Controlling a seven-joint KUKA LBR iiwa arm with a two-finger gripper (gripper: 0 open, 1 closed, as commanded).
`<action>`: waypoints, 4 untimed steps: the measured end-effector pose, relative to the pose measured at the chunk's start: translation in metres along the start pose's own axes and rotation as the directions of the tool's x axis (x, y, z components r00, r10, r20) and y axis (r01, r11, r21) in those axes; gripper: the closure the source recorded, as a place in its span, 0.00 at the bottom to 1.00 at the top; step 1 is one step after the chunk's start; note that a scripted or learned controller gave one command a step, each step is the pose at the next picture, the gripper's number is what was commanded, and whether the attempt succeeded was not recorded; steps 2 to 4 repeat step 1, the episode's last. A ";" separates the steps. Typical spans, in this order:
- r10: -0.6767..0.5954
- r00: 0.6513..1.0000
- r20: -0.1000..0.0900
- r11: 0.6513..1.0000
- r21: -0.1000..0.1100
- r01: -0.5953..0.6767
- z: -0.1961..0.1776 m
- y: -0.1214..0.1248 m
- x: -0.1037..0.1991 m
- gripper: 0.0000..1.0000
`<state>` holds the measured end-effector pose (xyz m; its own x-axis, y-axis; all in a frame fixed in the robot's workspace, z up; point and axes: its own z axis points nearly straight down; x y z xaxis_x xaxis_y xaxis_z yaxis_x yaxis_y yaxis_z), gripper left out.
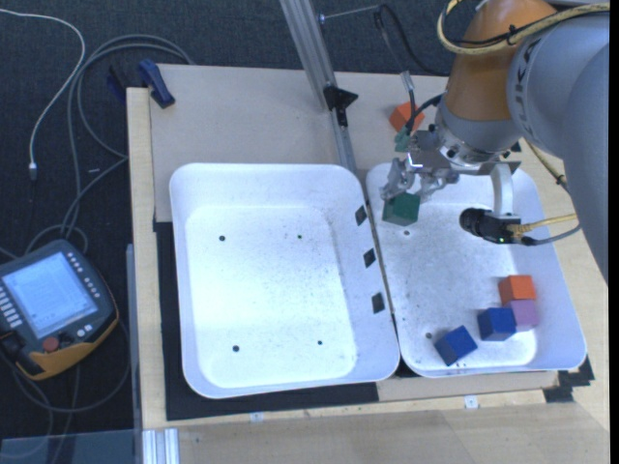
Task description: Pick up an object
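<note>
Over the upper left part of the right bin [553,348], my gripper [404,189] hangs with a green block [400,208] at its tip. From this slanted view I read the block as pinched between the metal fingers, which close in on its top from either side, and it looks to be lifted a little off the bin floor, though I can't be sure of the gap under it. So the thing I'm after sits directly below the gripper, touching it, not off to any side. The block looks roughly cubic, so I see no long axis to line up with.

My judgement is that the coming move is a straight lift, and what matters is that the block stays squarely between the fingers as the wrist rises.

Further out, the arm [522,56] reaches in from the right with its orange band above the wrist. Well apart from the gripper, near the lower right corner of the same bin, lie an orange block [517,287], a pink block [524,313] and two blue blocks [496,323] [456,344]. The left bin [193,187] lies beside it.
</note>
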<state>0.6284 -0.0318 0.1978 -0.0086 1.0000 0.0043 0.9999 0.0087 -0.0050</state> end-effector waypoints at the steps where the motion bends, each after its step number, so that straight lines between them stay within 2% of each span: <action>1: 0.001 1.000 0.000 1.000 0.000 -0.001 -0.001 -0.015 0.060 1.00; 4: 0.001 1.000 0.000 1.000 0.000 -0.001 -0.001 -0.015 0.060 1.00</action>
